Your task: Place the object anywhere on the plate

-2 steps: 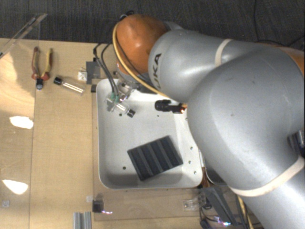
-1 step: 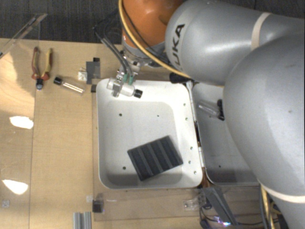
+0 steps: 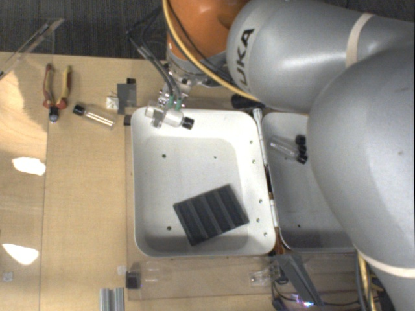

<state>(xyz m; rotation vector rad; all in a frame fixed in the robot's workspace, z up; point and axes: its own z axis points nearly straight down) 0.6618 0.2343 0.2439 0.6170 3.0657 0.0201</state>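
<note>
A dark grey ribbed rectangular plate [image 3: 211, 214] lies tilted on the floor of the left white bin [image 3: 149, 193], toward its front. My gripper [image 3: 170, 114] hangs over the back left corner of that bin, well apart from the plate, under the orange band of the arm [image 3: 201, 11]. Nothing can be made out in its grasp. In the right bin [image 3: 292, 199] a small clear tube with a black cap [image 3: 290, 149] lies near the back, partly under the arm's grey body.
On the wooden bench to the left lie red-handled pliers [image 3: 56, 88], a clear tube with black ends [image 3: 94, 115] and a small dark block [image 3: 126, 94]. A small black piece [image 3: 133, 279] sits by the bench's front edge. The arm's bulk covers the right side.
</note>
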